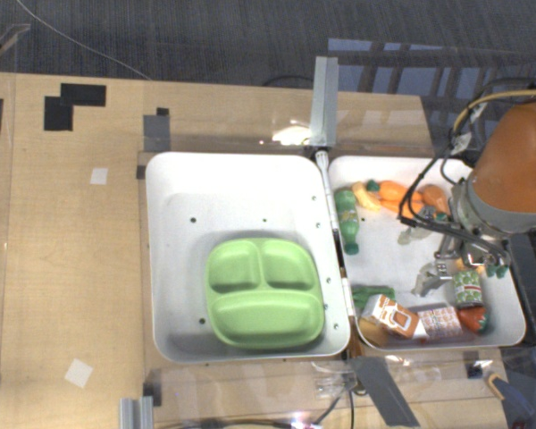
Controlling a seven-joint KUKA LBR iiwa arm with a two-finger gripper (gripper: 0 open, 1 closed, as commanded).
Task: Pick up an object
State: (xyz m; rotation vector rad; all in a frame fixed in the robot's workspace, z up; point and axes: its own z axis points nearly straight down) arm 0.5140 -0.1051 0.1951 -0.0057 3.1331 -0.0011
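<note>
My gripper [447, 271] hangs low over the right bin [384, 253], near its right side. Just below and right of it stands a green-labelled can [469, 287], with a red item [474, 318] in front of that. An orange-and-white carton [392, 316] and a flat printed packet [439, 322] lie along the bin's front edge. A green bottle [346, 214] lies by the bin's left wall. A carrot [393, 190] and a yellow item [368, 196] sit at the back. Nothing visible is lifted off the bin floor.
The left bin [183, 204] holds a green divided plate [264, 291] at its front. The arm's orange band [518, 164] covers the right bin's back right corner. A dark green item [372, 291] lies behind the carton. A metal post [323, 105] stands behind the bins.
</note>
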